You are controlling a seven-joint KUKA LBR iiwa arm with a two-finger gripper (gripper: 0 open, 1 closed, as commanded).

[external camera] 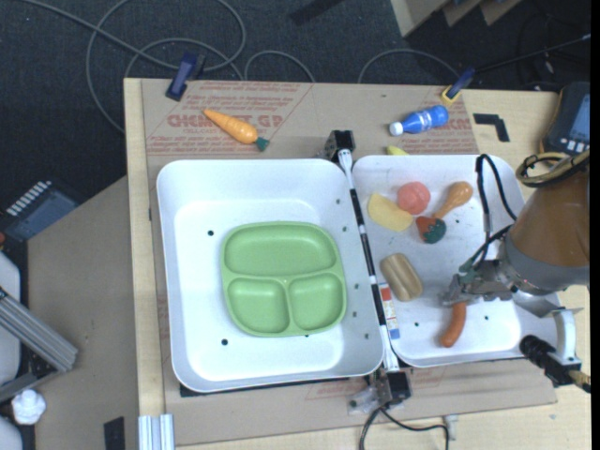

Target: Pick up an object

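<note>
A grey arm with an orange band is reaching in from the right, its two-finger gripper (pixel 466 292) hanging low over the right white bin (pixel 497 345). Just below the gripper, an orange-red sausage toy (pixel 454 325) is lying. Left of it, a tan bread roll (pixel 402 277) is resting. Above it, a pink ball (pixel 412 197) is sitting.

Arm (pixel 562 232) cropped (right edge)
</note>
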